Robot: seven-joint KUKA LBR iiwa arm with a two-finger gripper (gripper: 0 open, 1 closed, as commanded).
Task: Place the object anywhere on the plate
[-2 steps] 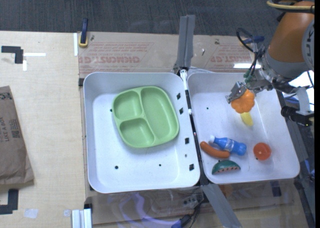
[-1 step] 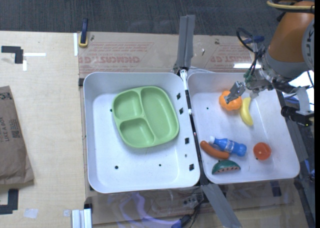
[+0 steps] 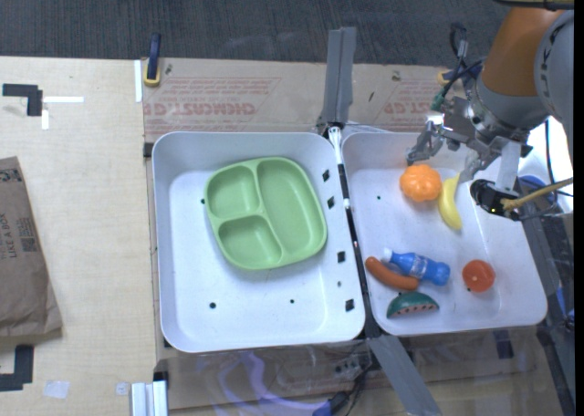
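Observation:
A green divided plate (image 3: 265, 213) lies in the left bin (image 3: 182, 314). In the right bin (image 3: 520, 305) lie an orange (image 3: 421, 182), a yellow banana (image 3: 450, 203), a blue bottle (image 3: 419, 266), a red-brown sausage (image 3: 391, 275), a red tomato (image 3: 478, 275) and a watermelon slice (image 3: 411, 306). My gripper (image 3: 452, 153) hangs over the far part of the right bin, just behind the orange and the banana. It is open, its fingers are spread, and nothing is between them.
A grey divider (image 3: 339, 86) rises where the two bins meet. Cardboard (image 3: 237, 99) lies behind the bins, and a brown paper bag (image 3: 23, 250) sits at the left on the wooden bench. Cables run beside the arm at the right.

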